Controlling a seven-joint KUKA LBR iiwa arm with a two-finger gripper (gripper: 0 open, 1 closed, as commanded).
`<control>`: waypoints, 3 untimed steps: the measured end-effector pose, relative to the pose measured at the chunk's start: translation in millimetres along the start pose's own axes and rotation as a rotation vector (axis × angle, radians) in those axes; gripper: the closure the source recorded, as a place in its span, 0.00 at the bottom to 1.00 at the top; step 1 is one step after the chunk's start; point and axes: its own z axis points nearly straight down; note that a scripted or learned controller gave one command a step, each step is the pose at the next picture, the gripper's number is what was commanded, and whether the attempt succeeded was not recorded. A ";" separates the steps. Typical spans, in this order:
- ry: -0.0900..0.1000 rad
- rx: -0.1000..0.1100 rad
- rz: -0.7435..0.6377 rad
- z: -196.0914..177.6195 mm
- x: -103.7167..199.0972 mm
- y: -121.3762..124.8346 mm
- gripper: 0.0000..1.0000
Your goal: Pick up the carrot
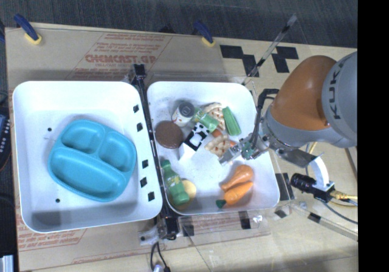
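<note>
The carrot (238, 184) is orange with a small green stub at its lower left end. It lies in the right bin (160, 98), near the front right corner. My gripper (240, 150) hangs just above and behind the carrot, close to the bin's right wall, over a pile of small toy foods. I see nothing held between its tips.
The right bin also holds a brown disc (169, 134), a green bottle (174, 183), a yellow piece (189, 189), a green vegetable (231, 119), a black-and-white tag block (196, 137) and a grey can (185, 109). A blue divided plate (92, 158) lies in the left bin (36, 101).
</note>
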 end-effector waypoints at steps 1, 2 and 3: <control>0.001 0.002 0.001 0.9 -0.1 -0.7 0.00; 0.000 0.001 -0.334 100.6 -19.0 -13.7 0.00; -0.003 -0.002 -0.441 100.1 -35.4 -26.0 0.00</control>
